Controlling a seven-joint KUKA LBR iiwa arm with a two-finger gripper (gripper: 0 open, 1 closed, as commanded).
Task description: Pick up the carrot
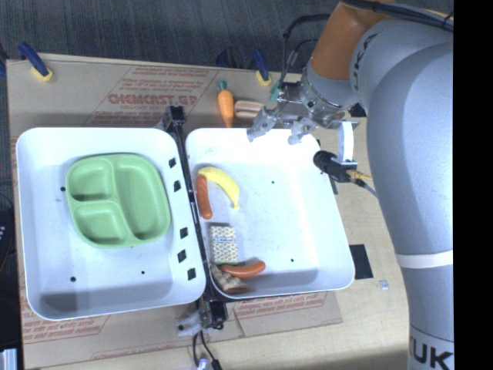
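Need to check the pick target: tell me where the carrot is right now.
The carrot lies outside the bins on the cardboard, just beyond the right bin's far rim, left of the gripper.

At the lower middle, we see a brownish item (228, 282) half-covered by a sausage (243, 267); we cannot identify it. The arm (416, 168) is cut off at right.

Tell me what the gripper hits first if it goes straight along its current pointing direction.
Probably bare floor of the right white bin near its top rim. The two-finger gripper points down there, fingers apart. The orange carrot lies to its left, outside the bin on the cardboard. Depth is unclear.
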